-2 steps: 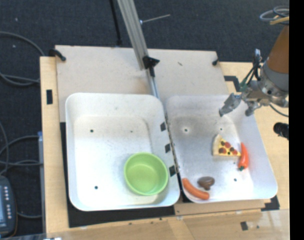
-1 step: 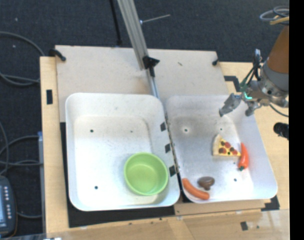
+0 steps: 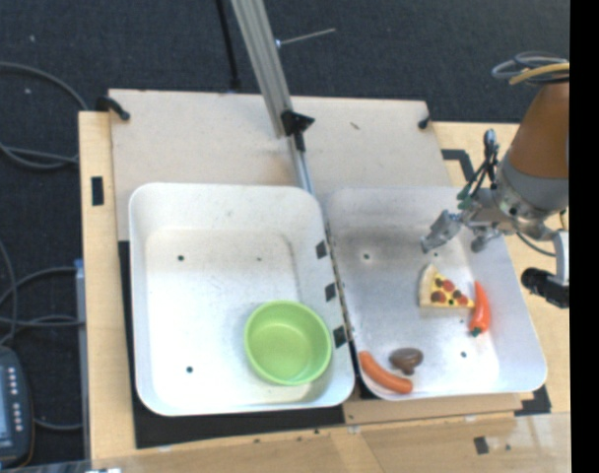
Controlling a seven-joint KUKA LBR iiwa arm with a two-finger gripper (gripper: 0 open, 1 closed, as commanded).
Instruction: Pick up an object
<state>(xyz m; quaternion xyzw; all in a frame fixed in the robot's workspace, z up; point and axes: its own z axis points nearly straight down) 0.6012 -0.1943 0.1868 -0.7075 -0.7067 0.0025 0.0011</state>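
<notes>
Camera view looks down at a slant on a pale wooden counter (image 3: pixel 270 126) that carries two shallow white bins side by side. Nearest me, in the left white bin (image 3: pixel 181 215), a round lime-green plastic bowl (image 3: pixel 288 342) sits upright in the near right corner, close to the wall that divides the bins. Across that wall, at the near edge of the right white bin (image 3: pixel 378 225), lies an orange sausage-shaped toy (image 3: pixel 385 373), and a small brown rounded lump (image 3: pixel 407 360) sits just beside it, touching or nearly so. Farther back and toward the right of the same bin lies a yellow wedge-shaped toy pizza slice with red dots (image 3: pixel 443 291), flat on the bin floor. Just to its right is a small orange-red carrot-like toy (image 3: pixel 480 308), lying lengthwise, close to the slice.

Above the pizza slice's far end hangs the grey metal claw (image 3: pixel 455 230), coming in from the right on the grey arm with its orange band (image 3: pixel 544 126). I cannot tell how the claw is set from this angle. Nothing is seen caught in it, and the toys all lie on the bin floor.

Beyond the bins a slanted silver aluminium rail (image 3: pixel 265 57) rises from the counter's back, with dark carpet (image 3: pixel 83 28) and loose cables behind.
</notes>
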